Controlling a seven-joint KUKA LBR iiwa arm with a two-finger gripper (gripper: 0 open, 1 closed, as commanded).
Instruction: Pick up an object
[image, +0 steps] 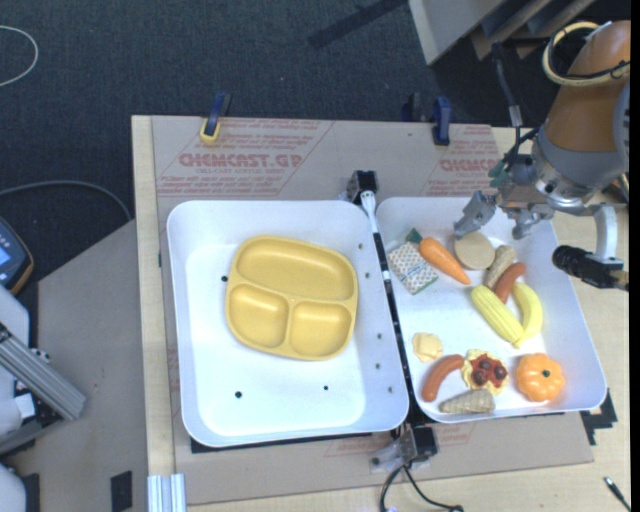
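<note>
While the arm (585, 110) reaches in from three o'clock, its jaws hang spread and released, grasping nothing, over the right bin (575, 330) at its twelve o'clock end, just above a round tan piece (474, 250). At that piece's nine o'clock lies a carrot (443, 260); at five o'clock, a corn cob (495, 313) and banana (529, 308). The left bin (200, 330) holds a yellow divided plate (292, 296).

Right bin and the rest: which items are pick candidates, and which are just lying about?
Pick candidates: carrot, corn cob, banana, small pumpkin, two sausages, under the gripper.

Lying about: yellow divided plate, blue clamp, yellow clamp.
</note>
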